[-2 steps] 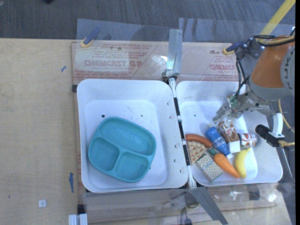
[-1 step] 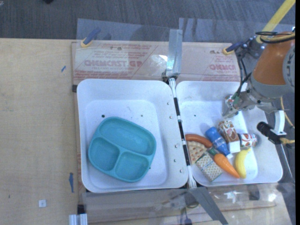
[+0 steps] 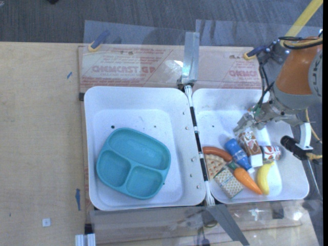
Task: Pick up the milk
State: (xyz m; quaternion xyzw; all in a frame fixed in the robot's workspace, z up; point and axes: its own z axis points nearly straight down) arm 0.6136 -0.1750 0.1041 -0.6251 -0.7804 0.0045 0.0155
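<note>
stage: we are hovering the gripper (image 3: 252, 120) over the right bin (image 3: 297, 191), just far of the food pile | milk (image 3: 250, 142): lying among the food, just near of the fingers, not lifted | fingers: we are not making out open or closed | left: descend, grasp, raise

Two white bins, one tray, several toy foods.
One blue divided tray (image 3: 134, 162); one carrot (image 3: 245, 179), one banana (image 3: 263, 178), one blue bottle (image 3: 238, 153).
</note>
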